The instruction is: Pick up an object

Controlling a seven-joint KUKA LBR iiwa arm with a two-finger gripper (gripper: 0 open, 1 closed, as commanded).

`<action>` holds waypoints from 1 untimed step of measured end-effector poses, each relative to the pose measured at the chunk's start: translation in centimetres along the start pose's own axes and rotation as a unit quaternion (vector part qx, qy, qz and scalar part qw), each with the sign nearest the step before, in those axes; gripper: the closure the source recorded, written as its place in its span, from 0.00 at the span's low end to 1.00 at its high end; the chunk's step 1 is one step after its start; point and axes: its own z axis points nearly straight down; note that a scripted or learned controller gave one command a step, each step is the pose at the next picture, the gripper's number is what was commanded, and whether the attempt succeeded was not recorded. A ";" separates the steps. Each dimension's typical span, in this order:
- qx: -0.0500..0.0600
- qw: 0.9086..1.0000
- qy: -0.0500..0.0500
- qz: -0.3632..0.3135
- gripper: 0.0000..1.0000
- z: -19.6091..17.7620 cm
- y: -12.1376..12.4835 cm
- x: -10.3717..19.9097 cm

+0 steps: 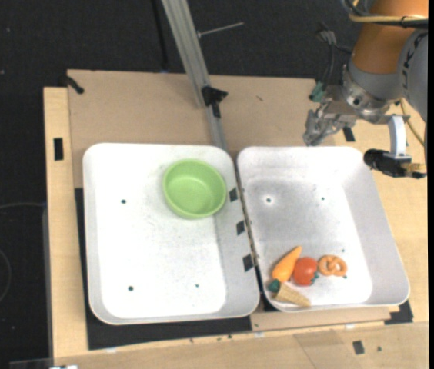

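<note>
Orange carrot (286,264) (tapered, green tip) lies in right bin (355,183); end effector (315,133) grip state: can't tell.

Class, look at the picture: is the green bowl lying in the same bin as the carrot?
No, the green bowl sits in the left bin, while the carrot lies in the right bin.

Beside my matt white plastic bins (109,206), the bench (140,106) looks like raw tan board; the green bowl (194,189) in the left bin looks smooth plastic.
</note>
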 end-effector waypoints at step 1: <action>0.002 1.000 0.001 -0.002 1.00 -0.4 -1.1 5.1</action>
